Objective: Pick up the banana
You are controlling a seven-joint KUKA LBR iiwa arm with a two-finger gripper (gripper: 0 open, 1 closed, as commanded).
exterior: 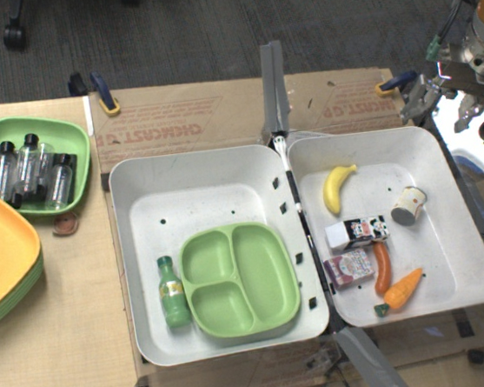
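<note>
The yellow banana (337,187) lies in the far left part of the right white bin (452,173), curved, with its tip pointing toward the back. It lies alone, a little apart from the other items. My gripper (422,101) hangs outside the bin, above its far right corner, well to the right of the banana and not touching it. The grey arm (473,46) comes in from the upper right edge.
The right bin also holds a white cup (408,205), two small cartons (356,233), a red sausage-like item (381,267) and a carrot (403,289). In the left bin are a green divided tray (237,278) and a green bottle (173,291). Blue clamps (395,83) grip the cardboard.
</note>
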